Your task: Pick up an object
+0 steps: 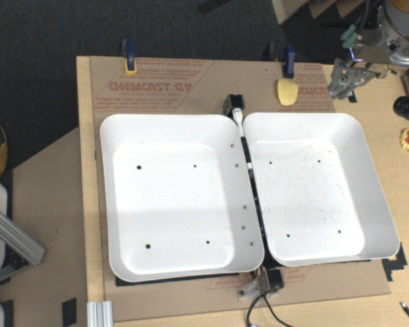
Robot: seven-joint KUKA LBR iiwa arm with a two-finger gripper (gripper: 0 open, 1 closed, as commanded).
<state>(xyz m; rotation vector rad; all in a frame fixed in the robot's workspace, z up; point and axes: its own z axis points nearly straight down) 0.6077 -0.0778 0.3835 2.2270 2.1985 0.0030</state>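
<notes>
Two white bins (123, 131) (368, 155) are counted on the board, two blue clamps (129, 54) (288, 61) along its far edge, one yellow object (287, 91) beside the right clamp, and one gripper (343, 80).

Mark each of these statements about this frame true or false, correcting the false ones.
1. The gripper sits beyond the right bin's far right corner. True.
2. A yellow object lies inside the left bin. False: it lies on the board behind the right bin, below a blue clamp.
3. The two bins sit side by side on a brown board. True.
4. The gripper hangs over the middle of the left bin. False: it is at the view's upper right, outside both bins.
</notes>
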